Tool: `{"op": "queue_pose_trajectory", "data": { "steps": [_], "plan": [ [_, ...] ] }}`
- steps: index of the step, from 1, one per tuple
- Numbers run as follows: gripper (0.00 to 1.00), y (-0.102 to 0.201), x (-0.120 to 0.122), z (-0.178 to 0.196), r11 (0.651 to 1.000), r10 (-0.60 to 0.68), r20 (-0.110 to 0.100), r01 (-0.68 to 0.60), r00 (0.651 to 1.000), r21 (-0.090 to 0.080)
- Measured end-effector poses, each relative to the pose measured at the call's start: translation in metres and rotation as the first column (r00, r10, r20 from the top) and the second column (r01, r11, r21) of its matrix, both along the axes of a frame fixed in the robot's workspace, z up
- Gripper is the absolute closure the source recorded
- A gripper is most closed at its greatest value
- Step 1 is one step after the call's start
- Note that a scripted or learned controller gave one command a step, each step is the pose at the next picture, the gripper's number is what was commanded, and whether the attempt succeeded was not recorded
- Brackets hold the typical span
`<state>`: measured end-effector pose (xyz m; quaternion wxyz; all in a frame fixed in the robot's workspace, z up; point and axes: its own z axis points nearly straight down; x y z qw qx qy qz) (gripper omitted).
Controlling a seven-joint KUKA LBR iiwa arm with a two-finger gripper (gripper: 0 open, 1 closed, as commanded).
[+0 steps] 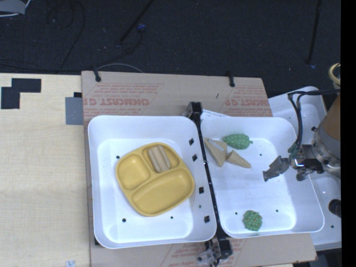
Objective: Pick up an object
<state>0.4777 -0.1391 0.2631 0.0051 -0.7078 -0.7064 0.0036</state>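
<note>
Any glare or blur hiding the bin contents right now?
Camera view: even lighting, no glare on the white bins; the yellow tray and green items read clearly; the gripper is dark and slightly soft, casting little shadow.

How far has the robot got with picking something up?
Nothing looks picked up yet. The gripper hangs over the right bin with nothing between its fingers. The green toy, the tan wedges and the green ball lie on the bin floor. It has yet to go down, grab one and lift it.
</note>
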Motion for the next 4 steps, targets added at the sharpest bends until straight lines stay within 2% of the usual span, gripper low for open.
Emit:
{"op": "queue_pose_trajectory", "data": {
  "steps": [1, 2, 4],
  "plan": [
    [0.00, 0.000, 0.002, 0.005, 1.000, 0.003, 0.011, -0.003, 1.000, -0.002],
    [0.00, 0.003, 0.010, -0.043, 1.000, 0.002, 0.004, -0.002, 1.000, 0.000],
    [0.00, 0.007, 0.010, -0.131, 1.000, 0.002, 0.005, -0.002, 1.000, 0.001]
  ]
}}
